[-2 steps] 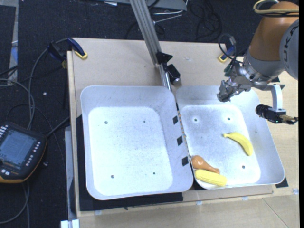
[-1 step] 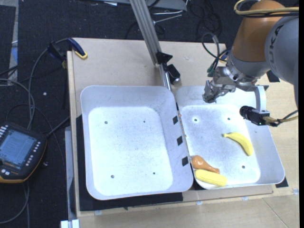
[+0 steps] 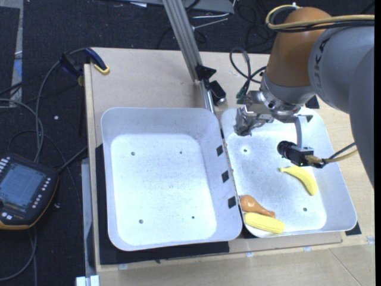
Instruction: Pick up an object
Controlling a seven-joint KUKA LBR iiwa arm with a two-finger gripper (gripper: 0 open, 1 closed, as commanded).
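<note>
My gripper (image 3: 244, 126) hangs over the far left corner of the right bin (image 3: 262, 162), with nothing visibly between its fingers. A yellow banana (image 3: 301, 178) lies in the right half of that bin. At the bin's near left corner lie a yellow corn cob (image 3: 264, 223) and an orange drumstick-shaped toy (image 3: 254, 205), touching each other. All three lie well nearer the camera than the gripper.
The left bin (image 3: 161, 177) sits beside the right one, sharing a raised rim with black clips (image 3: 224, 162). A slanted metal pole (image 3: 186, 37) rises behind the bins. A handheld pendant (image 3: 21, 189) lies off the bench at left.
</note>
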